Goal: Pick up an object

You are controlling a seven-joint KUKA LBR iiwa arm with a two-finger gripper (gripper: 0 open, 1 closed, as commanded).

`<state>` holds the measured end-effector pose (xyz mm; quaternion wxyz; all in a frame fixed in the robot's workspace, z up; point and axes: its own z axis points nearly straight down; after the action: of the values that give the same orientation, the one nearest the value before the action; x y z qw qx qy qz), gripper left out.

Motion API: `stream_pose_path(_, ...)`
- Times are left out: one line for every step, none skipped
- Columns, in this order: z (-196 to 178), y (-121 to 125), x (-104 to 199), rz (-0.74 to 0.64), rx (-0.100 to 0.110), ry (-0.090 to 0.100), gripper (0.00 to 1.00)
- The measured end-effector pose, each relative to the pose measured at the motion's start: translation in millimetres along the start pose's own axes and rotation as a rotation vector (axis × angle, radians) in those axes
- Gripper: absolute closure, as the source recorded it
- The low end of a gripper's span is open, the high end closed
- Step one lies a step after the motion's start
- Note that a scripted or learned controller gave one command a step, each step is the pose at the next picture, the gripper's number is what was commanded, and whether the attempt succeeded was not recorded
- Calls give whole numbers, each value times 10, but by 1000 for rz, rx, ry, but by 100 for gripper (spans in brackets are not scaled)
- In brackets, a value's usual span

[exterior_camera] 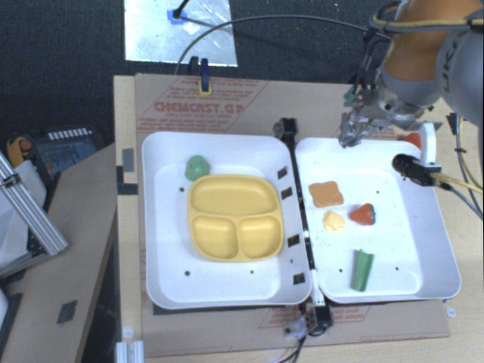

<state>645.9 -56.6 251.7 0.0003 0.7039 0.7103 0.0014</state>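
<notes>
Dark carpet-like floor point(60, 51) behind w/ shiny foil sheet point(180, 20) on it. Tan table point(128, 119), printed cardboard point(219, 104) on top. Aluminium rail point(26, 210) at left.

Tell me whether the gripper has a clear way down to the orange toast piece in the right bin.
Probably yes. The gripper hangs over the right bin's far edge, and the orange toast piece lies flat with nothing on it, apart from the yellow piece beside it.

Four items are laid in the right bin: an orange toast point(326, 193), a yellow lump point(333, 220), a red strawberry point(363, 214), a green stick point(361, 269)
</notes>
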Motion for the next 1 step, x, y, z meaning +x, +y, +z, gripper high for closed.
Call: stream_pose_path(66,-161,618,-1,2,1,100)
